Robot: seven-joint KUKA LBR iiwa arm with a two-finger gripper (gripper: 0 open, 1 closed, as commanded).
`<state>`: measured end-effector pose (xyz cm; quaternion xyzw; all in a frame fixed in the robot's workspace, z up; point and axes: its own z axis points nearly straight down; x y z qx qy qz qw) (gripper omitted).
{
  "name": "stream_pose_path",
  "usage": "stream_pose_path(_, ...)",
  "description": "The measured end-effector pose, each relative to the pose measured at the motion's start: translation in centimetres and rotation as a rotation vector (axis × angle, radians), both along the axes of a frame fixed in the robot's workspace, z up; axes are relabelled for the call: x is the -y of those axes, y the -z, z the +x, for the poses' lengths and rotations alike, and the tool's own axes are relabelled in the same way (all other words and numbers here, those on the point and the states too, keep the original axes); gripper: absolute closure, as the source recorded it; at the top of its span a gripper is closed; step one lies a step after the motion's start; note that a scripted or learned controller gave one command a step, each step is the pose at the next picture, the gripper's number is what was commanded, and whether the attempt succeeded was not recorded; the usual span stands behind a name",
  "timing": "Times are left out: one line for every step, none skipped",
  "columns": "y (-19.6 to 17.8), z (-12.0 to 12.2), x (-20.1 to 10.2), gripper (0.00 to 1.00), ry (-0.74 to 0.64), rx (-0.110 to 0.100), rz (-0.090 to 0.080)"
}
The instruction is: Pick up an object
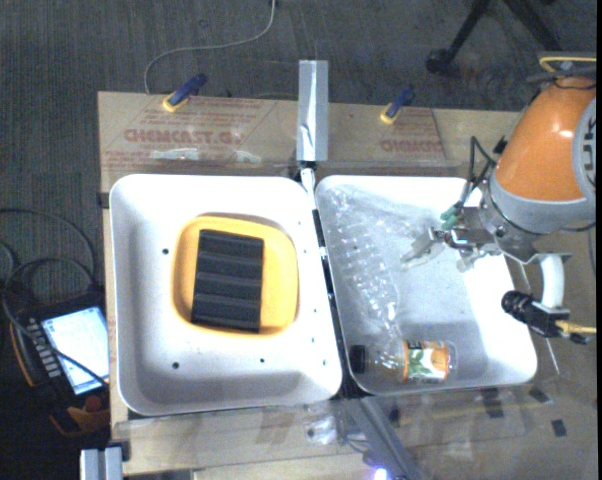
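We see the gripper (428, 247) hanging over the far part of the right bin (501, 368), fingers spread with nothing between them; nothing is picked yet, we judge. The clear plastic bottle (381, 288) lies below, cap toward the near-left corner

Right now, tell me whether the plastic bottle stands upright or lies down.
Lying down: the clear plastic bottle rests on its side on the right bin floor, black cap pointing left.
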<state>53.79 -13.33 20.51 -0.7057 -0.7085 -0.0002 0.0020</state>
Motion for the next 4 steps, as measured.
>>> stream_pose_path(10.3, -4.5, -1.6, 0.0, -0.333, 0.004, 0.0)
stream_pose_path(9.5, -0.8, 5.2, 0.0, -0.115, 0.002, -0.003)
stream_pose_path(11.4, 8.1, 1.8, 0.0, -0.003, 0.014, -0.009)
stream_pose_path(5.2, 11.7, 7.9, 0.0, 0.109, -0.004, -0.008)
